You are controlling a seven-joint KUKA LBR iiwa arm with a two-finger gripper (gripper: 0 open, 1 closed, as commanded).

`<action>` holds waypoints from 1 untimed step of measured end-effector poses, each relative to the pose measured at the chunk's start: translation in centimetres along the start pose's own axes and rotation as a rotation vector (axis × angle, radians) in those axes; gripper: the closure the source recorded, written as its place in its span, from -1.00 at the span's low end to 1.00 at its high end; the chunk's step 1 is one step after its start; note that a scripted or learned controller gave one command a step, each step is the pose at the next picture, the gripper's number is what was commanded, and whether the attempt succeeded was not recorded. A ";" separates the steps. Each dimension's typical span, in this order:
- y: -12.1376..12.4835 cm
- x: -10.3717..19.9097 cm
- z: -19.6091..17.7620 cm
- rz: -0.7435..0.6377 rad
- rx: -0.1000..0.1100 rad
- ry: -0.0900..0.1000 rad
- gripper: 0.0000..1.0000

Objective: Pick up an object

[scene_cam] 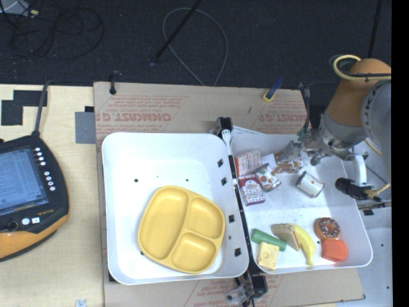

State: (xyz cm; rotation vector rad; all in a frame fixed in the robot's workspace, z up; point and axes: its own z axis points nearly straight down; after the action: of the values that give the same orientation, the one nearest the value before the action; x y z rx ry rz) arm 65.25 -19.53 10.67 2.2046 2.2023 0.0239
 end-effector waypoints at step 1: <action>0.3 -0.2 -1.4 -0.003 -0.007 -0.007 1.00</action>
State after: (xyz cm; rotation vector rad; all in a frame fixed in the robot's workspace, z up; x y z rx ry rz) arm 65.47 -19.68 12.12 2.1939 2.1987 0.0242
